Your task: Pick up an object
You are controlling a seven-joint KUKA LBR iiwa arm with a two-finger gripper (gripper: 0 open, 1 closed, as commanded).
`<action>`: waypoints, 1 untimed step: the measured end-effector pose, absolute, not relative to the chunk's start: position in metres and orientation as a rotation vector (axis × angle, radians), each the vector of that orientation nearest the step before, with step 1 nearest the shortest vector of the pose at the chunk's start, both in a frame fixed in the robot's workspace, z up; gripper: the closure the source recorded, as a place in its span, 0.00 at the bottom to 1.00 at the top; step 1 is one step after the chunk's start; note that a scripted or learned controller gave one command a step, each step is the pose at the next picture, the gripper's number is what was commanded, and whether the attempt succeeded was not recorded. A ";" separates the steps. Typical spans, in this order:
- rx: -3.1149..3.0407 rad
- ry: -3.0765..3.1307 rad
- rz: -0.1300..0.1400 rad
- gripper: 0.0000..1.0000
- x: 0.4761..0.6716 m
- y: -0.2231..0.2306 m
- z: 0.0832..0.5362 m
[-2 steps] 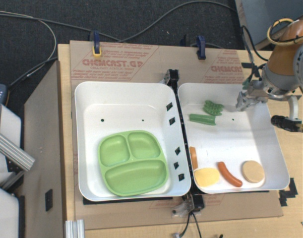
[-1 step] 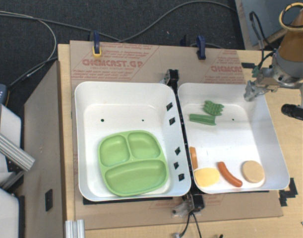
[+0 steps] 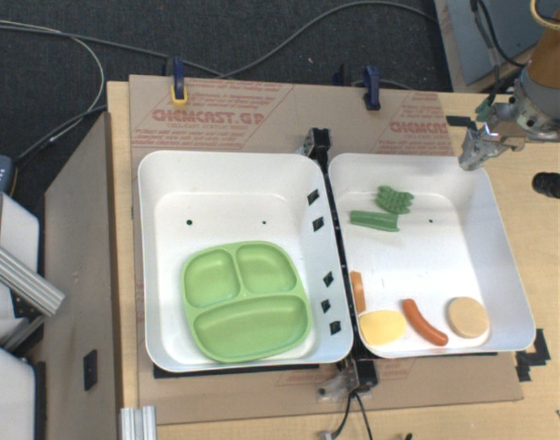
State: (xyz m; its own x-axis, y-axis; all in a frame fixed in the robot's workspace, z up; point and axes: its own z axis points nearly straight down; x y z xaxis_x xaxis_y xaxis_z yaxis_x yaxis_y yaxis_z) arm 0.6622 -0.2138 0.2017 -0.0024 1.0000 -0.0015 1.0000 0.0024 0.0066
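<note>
the bench (image 3: 215,108) carries two white bins; the right bin (image 3: 499,273) holds food. the hand (image 3: 472,154) hovers over its far right corner, grip unclear. the green bean (image 3: 373,219) lies to its left, long axis left-right.

Open floor amid right bin (image 3: 463,246) food (image 3: 382,220)

Brown printed board (image 3: 261,108) on bench, clamped at back; two white bins (image 3: 160,246) (image 3: 499,273) side by side on it.

Green divided plate (image 3: 247,302) in left bin (image 3: 160,246), food pieces in right bin (image 3: 495,255), claw (image 3: 472,151) above
</note>
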 end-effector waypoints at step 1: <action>2.216 2.220 0.004 1.00 0.663 -0.214 0.222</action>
State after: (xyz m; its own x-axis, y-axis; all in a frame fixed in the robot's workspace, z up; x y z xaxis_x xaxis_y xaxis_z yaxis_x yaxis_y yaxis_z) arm 0.6635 -0.2135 0.2219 -0.0018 1.0000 -0.0013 1.0000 0.0018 0.0054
